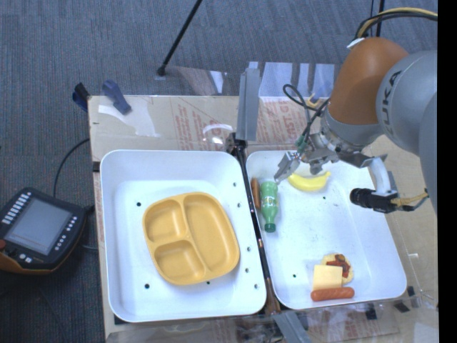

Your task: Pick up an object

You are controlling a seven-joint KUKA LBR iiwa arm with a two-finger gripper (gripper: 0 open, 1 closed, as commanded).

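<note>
My gripper (301,168) hangs over the back of the right bin (371,234), open, with one finger (285,168) splayed to the left. Nothing sits between the fingers. A yellow banana (311,183) lies just below and in front of it, partly covered by the wrist. A green bottle (268,203) lies on its side near the bin's left wall, close to the left finger. A thin brown stick (255,191) rests along that wall.
At the right bin's front lie a cheese slice (328,275), a red sausage (332,294) and a small brown-red food piece (340,264). The left bin (121,191) holds a yellow divided plate (191,236). A black tube (371,199) juts out beside the wrist.
</note>
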